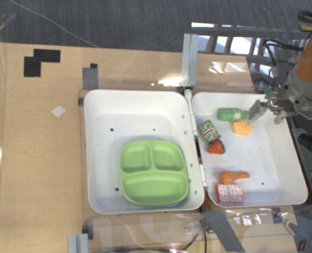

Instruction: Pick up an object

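While open jaws hover empty, yellow wedge lies beside green bottle.

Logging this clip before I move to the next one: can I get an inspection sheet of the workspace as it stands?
Surface: wooden bench bearing a left bin and a right bin, side by side.
Job's things: in the right bin, a green bottle, a yellow block, a green can, a red piece, an orange carrot-like toy and a pink box.
Clutter: green divided plate in the left bin.
Grippers: tool open, over the right bin's upper right, beside the yellow block, holding nothing.
Cables: thin wire on the grey floor; black cables by the arm.
Surroundings: black markers on the bench.
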`<control>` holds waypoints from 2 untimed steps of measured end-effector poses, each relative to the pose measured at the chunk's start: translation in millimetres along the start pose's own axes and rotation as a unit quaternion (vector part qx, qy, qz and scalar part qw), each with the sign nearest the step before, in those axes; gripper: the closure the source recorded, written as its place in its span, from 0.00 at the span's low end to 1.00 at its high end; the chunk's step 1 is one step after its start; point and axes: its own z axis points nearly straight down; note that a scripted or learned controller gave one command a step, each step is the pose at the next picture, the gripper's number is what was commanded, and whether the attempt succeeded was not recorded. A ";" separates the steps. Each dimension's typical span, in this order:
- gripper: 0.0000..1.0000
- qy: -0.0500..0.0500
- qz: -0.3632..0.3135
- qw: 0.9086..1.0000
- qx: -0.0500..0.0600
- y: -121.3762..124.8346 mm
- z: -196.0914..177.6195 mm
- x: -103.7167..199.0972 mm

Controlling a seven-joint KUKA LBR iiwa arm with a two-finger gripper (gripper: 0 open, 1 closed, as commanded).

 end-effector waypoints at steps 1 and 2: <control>0.00 0.000 0.264 0.964 0.000 23.2 138.2 -14.4; 0.00 0.000 0.118 0.993 0.000 57.5 148.2 -45.7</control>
